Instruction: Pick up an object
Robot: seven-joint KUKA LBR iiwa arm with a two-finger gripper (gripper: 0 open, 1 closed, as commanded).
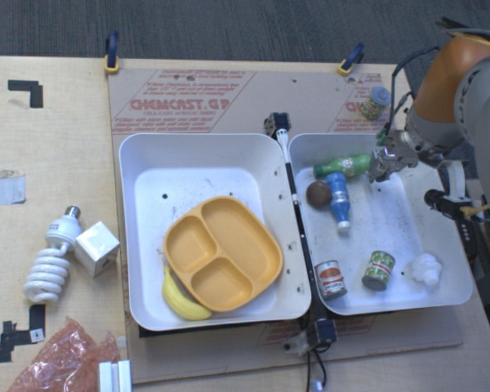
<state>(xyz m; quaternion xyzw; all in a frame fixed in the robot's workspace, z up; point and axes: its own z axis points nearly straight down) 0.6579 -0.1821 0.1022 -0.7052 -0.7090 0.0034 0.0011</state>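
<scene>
two shallow white bins sit side by side on the tabletop: the left bin and the right bin.

the left bin holds one orange three-compartment plastic tray, lying at an angle toward the bin's near edge, and one yellow banana tucked partly under the tray's near-left corner.

the right bin holds six things. one green plastic bottle lies on its side along the far edge. one blue plastic bottle with a white cap lies just nearer than it, cap pointing toward the near edge. one dark brown round object touches the blue bottle's left side. one small can with a red label stands near the near-left corner. one small can with a green label stands to its right, apart from it. one crumpled white lump lies by the right edge.

outside the bins, at the tabletop's left edge, lie one white spiral light bulb and one white cube, touching each other. one red mesh bag sits at the near-left corner.

the grey arm with the orange band comes in over the right bin's far-right corner. the pincer sits at the right end of the green bottle, touching or just beside it; whether its parts stand apart or together cannot be told, and no object is visibly held.
</scene>
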